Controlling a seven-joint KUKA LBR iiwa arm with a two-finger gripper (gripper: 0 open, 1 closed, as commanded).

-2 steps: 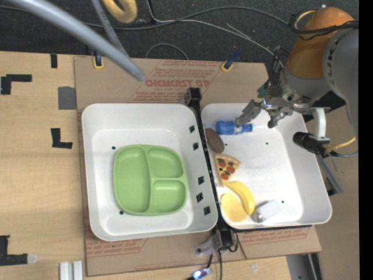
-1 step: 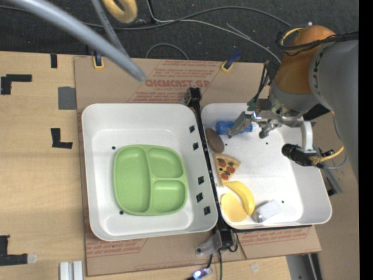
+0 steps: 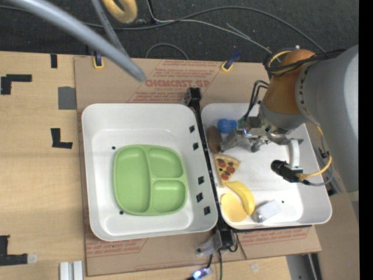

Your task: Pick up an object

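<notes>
The arm's gripper (image 3: 245,137) sits low in the right bin (image 3: 309,214), at about ten o'clock of that bin's floor, close beside a blue object (image 3: 227,125) and a brownish one (image 3: 213,137) that lie against the divider; whether the jaws are spread or pressed together I cannot tell, since the wrist and its cables hide them. The likeliest pick is the blue object, though it might be the brown one, as the view is poor there. Other candidates lie toward six o'clock: a pizza slice toy (image 3: 226,167), a yellow banana-like piece (image 3: 238,200) and a small grey block (image 3: 267,210). The risks I judge from here: the jaws could close on the bin wall or nudge the blue object into the corner, as it sits tight against the divider, or they could catch two items at once. The left bin (image 3: 93,121) holds a green divided plate (image 3: 150,178). Both bins rest on cardboard over a wooden table (image 3: 35,174), with loose cables on dark flooring at twelve o'clock.
</notes>
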